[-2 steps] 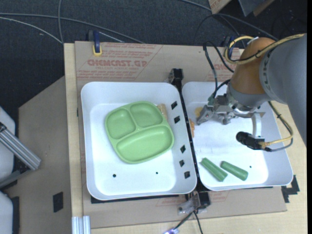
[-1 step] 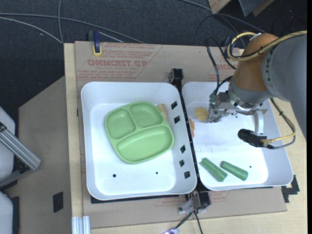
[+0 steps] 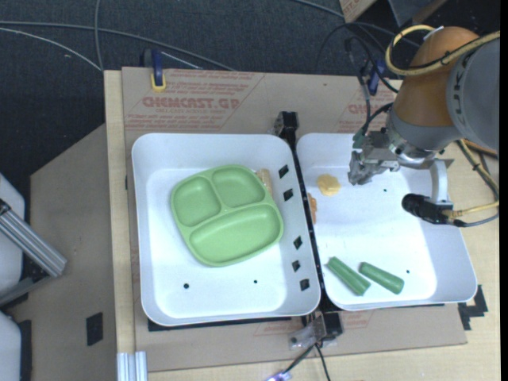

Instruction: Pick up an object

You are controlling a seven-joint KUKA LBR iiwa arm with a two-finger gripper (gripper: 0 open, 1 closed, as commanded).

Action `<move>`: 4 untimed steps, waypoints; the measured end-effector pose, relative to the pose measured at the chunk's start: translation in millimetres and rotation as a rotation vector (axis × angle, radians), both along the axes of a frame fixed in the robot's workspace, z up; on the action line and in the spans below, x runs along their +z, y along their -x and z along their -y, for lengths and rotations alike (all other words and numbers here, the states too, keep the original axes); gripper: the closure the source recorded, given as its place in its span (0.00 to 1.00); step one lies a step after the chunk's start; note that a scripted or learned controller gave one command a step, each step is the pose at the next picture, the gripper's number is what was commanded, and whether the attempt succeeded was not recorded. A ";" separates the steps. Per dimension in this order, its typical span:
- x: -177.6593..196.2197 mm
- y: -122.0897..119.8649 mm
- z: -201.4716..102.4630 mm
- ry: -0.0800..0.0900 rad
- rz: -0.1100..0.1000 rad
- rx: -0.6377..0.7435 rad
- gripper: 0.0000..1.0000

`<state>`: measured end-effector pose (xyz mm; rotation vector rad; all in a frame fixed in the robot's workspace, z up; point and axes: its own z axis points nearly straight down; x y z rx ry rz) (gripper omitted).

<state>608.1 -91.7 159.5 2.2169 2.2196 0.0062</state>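
White plastic, two shallow bins side by side on a cardboard-topped desk (image 3: 198,94). Left bin (image 3: 151,236): one green divided plate (image 3: 227,214) with three compartments, lying near the middle, a small tan piece (image 3: 263,180) showing at its upper right edge. Right bin (image 3: 444,268): a small yellow object (image 3: 329,184) near the upper left, and two green cylindrical pieces (image 3: 365,276) lying close together near the front wall, both angled. Arm (image 3: 444,78), grey with orange band, enters from the right. Gripper (image 3: 363,171) hangs over the upper part of the right bin, just right of the yellow object; nothing seen between its fingers, and whether they stand apart or together cannot be told. Black cables (image 3: 119,22) cross the dark floor behind the desk.
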 end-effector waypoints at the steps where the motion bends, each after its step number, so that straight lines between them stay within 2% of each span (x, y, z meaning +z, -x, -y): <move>1: 63.5 -0.5 -6.1 0.000 0.003 0.001 1.00; 2: 83.2 -1.4 -6.3 0.000 -0.002 0.000 1.00; 4: 63.3 22.9 -109.8 -0.004 -0.010 0.004 1.00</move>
